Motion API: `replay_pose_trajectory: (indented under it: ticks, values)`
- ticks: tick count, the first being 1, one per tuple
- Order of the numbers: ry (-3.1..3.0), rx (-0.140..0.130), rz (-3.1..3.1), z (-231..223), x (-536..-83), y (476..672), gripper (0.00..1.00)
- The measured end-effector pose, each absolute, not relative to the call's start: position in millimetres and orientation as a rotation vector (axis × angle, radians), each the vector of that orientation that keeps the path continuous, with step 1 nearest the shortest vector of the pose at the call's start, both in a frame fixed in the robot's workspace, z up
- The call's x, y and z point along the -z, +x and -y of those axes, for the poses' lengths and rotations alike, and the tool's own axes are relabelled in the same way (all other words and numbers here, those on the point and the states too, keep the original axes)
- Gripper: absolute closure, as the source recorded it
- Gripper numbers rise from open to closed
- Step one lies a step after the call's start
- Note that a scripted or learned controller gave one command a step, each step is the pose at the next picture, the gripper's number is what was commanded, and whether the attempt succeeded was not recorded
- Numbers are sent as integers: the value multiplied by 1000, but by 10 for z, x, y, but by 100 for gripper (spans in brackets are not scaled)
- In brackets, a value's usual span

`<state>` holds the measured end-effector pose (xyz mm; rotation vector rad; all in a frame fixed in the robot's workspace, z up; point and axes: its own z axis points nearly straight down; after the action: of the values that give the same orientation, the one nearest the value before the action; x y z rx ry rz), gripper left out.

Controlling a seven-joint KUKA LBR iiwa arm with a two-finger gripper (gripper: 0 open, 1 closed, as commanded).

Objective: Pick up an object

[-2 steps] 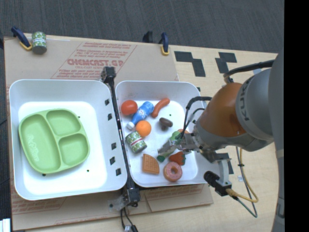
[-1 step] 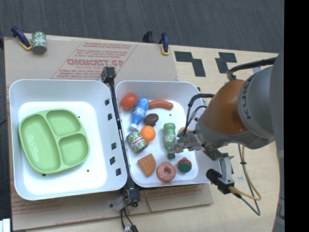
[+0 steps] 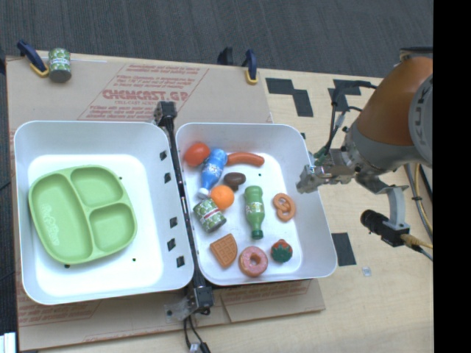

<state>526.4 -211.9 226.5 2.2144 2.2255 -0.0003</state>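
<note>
pink donut at right bin front | jaws over bin's right rim, grasp state unclear | green tray in left bin

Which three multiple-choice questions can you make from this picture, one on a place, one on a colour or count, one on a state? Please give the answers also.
1. Where does the green divided plate lie?
A. in the left bin
B. in the right bin
C. on the cardboard

2. What colour is the upright-shaped bottle in the middle of the right bin?
A. red
B. green
C. white

3. Where is the hand now?
A. over the plate
B. at the right bin's right rim, above the toys
C. beside the can at the bench corner

Answers: 1 A, the plate fills the left bin's floor. 2 B, its body is green. 3 B, it hangs at that rim with nothing seen between its fingers.
</note>
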Motion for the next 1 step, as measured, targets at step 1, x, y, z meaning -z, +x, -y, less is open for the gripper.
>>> replay_pose_trajectory:
  ticks: [1]
  values:
    - [2216, 2, -2229, 2108, -2064, 5810, 100]
